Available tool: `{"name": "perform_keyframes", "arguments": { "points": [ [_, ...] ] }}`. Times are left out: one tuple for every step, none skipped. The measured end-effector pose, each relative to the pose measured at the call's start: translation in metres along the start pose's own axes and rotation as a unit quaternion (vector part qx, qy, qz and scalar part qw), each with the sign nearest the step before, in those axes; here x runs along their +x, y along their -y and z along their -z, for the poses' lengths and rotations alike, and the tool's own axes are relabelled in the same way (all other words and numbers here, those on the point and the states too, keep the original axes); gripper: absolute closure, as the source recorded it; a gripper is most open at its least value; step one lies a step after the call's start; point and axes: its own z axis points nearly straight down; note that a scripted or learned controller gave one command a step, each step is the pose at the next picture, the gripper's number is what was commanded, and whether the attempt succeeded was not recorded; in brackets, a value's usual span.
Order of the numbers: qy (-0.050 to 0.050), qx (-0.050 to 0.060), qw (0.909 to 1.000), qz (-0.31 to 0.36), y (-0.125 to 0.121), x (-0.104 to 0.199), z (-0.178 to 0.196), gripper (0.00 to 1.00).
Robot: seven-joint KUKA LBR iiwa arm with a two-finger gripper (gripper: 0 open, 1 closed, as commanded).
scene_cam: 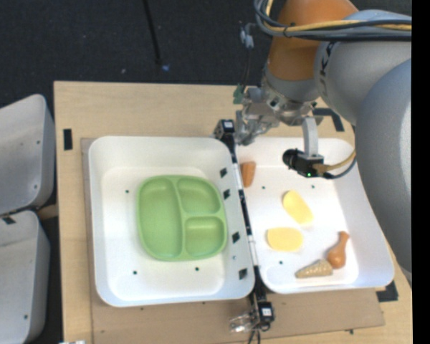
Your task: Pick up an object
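Note:
My gripper [249, 136] hangs over the far left corner of the right bin [365, 264], just above a small orange carrot-like piece [249, 173] that lies against the divider. In the same bin lie two yellow pieces [297, 206] [284, 239], an orange drumstick-shaped toy [337, 251] and a tan cone [314, 269]. Nothing shows between the gripper's tips.
A green divided plate [180, 217] lies in the left bin [107, 264]. The arm's grey body and orange band [308, 13] overhang the right bin's far side. A black sensor [302, 162] with a cable hangs near the wrist.

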Motion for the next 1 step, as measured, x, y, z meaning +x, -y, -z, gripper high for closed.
{"name": "perform_keyframes", "arguments": {
  "points": [
    [0.0, 0.001, 1.0, 0.0, 0.0003, 0.0547, -0.0078, 1.0]
  ]
}}
